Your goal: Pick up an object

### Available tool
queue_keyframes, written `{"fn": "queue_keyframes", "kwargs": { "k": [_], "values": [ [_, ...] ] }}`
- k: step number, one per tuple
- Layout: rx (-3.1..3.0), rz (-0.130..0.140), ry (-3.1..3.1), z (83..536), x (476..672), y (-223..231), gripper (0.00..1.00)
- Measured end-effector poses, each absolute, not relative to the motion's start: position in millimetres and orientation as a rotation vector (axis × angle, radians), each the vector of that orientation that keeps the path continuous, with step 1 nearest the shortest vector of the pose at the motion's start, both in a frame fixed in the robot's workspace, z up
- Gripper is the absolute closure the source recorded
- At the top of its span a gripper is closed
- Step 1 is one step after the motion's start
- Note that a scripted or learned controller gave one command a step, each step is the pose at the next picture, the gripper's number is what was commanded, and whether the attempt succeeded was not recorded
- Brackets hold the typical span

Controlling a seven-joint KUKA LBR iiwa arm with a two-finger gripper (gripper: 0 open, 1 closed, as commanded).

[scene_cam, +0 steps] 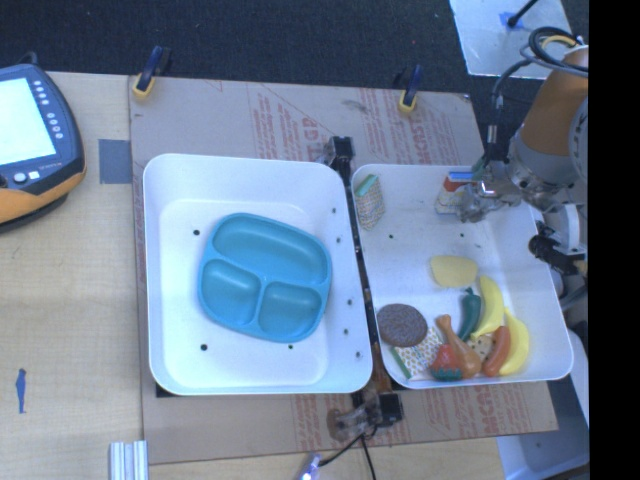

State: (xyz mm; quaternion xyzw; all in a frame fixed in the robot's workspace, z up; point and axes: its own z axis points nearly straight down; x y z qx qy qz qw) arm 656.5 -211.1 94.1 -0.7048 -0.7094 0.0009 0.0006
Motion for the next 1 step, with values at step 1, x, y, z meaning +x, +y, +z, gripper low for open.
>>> {"fn": "queue_keyframes", "kwargs": {
  "k": [1],
  "values": [
    [-2.214, 0.005, -2.225, 91.7, 585.0, -211.9, 0.0]
  ]
}}
